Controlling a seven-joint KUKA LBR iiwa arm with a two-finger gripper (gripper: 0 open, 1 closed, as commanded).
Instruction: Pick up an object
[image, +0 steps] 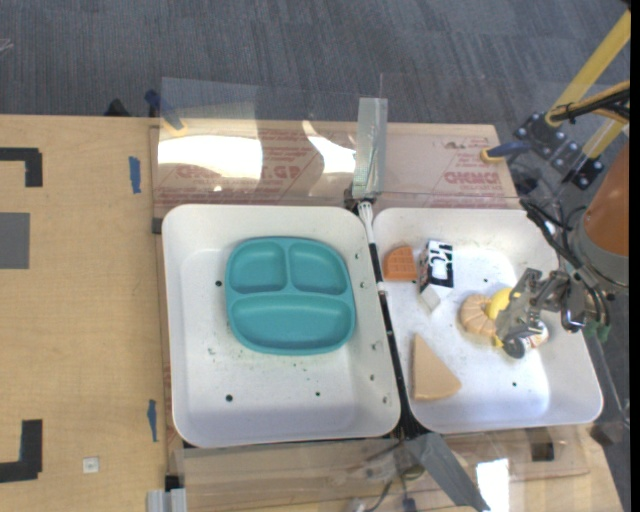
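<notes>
My gripper (518, 325) is low in the right bin (570, 400), reaching in from the right. It sits right against a tan, croissant-like piece (474, 315) and a small yellow piece (506, 299), partly covering both. Whether either one is held is not visible. An orange waffle-like piece (400, 263) and a black-and-white packet (438, 265) lie at the back of this bin. A tan wedge (432, 371) rests near its front left.
The left bin (190, 400) holds a teal divided plate (291, 294). A ridge (385, 320) separates the two bins. Cardboard and a clear sheet (300, 160) lie behind them. The arm's orange band (612, 215) shows at the right edge.
</notes>
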